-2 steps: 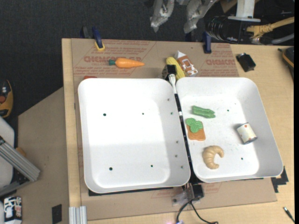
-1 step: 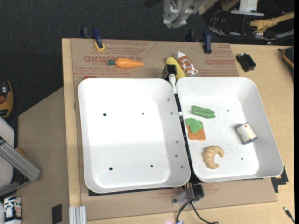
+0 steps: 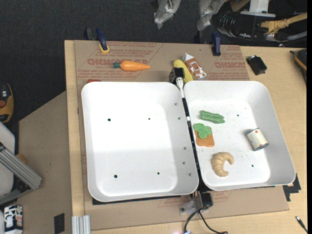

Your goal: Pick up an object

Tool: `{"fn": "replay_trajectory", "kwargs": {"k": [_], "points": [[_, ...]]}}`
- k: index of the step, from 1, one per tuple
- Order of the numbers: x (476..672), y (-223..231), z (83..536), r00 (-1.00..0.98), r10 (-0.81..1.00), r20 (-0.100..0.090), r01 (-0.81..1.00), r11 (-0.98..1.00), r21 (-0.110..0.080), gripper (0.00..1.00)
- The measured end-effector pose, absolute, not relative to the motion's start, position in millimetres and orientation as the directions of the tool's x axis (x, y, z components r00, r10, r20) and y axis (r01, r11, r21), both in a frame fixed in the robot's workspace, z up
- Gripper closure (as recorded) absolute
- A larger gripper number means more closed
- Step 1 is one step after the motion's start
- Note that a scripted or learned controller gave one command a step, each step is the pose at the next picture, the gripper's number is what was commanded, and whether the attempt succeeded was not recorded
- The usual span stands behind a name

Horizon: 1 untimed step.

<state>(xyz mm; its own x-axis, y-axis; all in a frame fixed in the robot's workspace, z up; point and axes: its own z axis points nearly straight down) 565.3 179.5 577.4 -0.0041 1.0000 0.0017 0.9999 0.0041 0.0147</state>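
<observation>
The jaws hang spread and empty above the tabletop's far edge, well apart from both bins. In the right bin lie a bean pod, long axis left-right, a toast, a croissant and a roll.

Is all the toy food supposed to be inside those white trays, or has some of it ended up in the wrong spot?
A carrot lies on the cardboard behind the left tray, outside both. A corn cob and a small carton sit there too, behind the seam between the trays. They look stray.
</observation>
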Motion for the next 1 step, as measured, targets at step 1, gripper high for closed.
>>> {"fn": "replay_trajectory", "kwargs": {"k": [1], "points": [[565.6, 180.1, 588.5, -0.005, 1.000, 0.003, 1.000, 0.005, 0.020, 1.00]]}}
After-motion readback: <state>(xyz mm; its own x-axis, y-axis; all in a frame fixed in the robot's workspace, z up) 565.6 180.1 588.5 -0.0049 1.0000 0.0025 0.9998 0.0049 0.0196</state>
